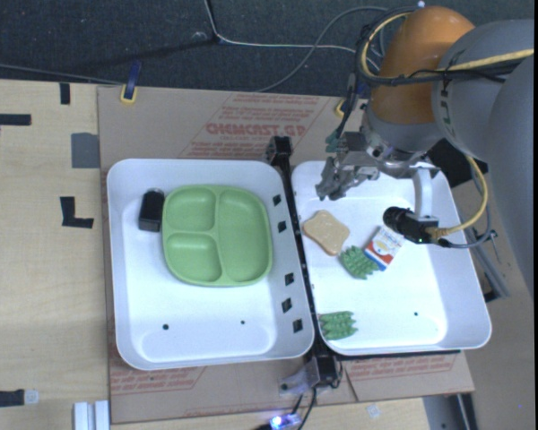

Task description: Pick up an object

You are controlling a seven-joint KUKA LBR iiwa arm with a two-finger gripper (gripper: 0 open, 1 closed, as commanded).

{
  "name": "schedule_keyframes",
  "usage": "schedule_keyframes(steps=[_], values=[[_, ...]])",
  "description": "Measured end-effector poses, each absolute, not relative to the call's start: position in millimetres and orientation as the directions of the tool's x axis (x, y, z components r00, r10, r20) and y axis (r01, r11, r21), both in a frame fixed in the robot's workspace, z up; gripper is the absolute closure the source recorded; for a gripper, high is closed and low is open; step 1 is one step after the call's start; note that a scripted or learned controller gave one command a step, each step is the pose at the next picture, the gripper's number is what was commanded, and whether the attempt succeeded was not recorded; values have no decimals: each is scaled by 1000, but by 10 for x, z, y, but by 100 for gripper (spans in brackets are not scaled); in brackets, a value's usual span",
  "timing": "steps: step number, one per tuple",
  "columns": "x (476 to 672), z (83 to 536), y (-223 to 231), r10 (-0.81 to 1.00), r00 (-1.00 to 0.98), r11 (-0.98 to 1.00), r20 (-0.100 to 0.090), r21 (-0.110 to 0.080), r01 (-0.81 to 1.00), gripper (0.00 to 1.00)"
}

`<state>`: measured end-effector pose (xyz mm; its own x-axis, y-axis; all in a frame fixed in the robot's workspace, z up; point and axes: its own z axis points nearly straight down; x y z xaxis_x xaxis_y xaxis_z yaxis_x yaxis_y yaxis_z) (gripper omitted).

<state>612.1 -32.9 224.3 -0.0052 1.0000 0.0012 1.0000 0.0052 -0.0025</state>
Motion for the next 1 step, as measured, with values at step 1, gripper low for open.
schedule_keyframes(steps=[1], values=[[6045, 2338, 206, 1000, -6, 6, 1, -1, 1000, 100]])
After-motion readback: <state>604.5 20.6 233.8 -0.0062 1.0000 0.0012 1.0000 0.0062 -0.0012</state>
